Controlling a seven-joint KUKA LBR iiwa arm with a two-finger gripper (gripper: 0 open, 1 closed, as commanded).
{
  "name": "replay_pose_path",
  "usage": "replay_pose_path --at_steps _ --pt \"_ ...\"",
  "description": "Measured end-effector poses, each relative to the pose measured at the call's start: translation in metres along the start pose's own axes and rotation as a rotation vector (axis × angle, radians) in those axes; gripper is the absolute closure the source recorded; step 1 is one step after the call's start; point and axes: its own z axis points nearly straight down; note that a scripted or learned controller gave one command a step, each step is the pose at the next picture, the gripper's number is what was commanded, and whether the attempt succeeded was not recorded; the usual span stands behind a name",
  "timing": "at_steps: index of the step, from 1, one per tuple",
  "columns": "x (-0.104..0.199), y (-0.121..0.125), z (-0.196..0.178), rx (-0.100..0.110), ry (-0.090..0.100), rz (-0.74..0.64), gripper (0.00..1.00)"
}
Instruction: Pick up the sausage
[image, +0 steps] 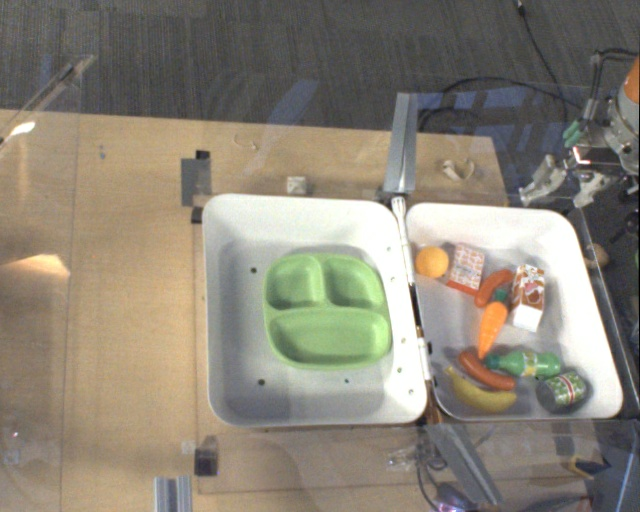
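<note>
Gripper (565, 178) hovers spread open beyond the right bin (590, 262); glossy red-brown sausage (486, 369) lies untouched

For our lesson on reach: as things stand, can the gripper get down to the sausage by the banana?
Probably yes. The sausage lies uncovered on top, though the banana and green bottle crowd it. The gripper sits outside the right bin's far corner, with nothing between.
</note>
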Motion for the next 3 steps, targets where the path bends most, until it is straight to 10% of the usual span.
replay_pose_path --at_steps 1,2,3 --pt "0.028 -0.015 0.153 0.000 0.001 -0.125 0.00" --pt "0.037 -0.049 0.182 -0.040 -0.010 -0.196 0.00" --pt "0.020 -0.068 0.184 -0.036 -0.009 -0.287 0.00"
